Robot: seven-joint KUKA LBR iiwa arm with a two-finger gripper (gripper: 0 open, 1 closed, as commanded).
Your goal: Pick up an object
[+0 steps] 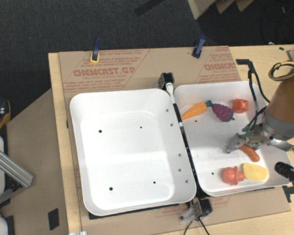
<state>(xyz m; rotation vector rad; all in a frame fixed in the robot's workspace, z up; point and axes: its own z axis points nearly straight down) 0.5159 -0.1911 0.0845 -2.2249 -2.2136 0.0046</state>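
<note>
Camera view | cardboard-topped bench (133, 60) on dark carpet (55, 20) | pincer (238, 144) over right bin (206, 180), grip unclear

Two bins (88, 143), six toys (193, 110)

My gripper (238, 144) is hemmed in the right bin (204, 178): sausage (251, 153) touching, yellow piece (255, 171) near front edge, eggplant (222, 111) toward back edge.

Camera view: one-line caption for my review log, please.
Gripper low in the right bin beside an orange sausage-shaped toy, among a toy carrot and other toy foods.
</note>
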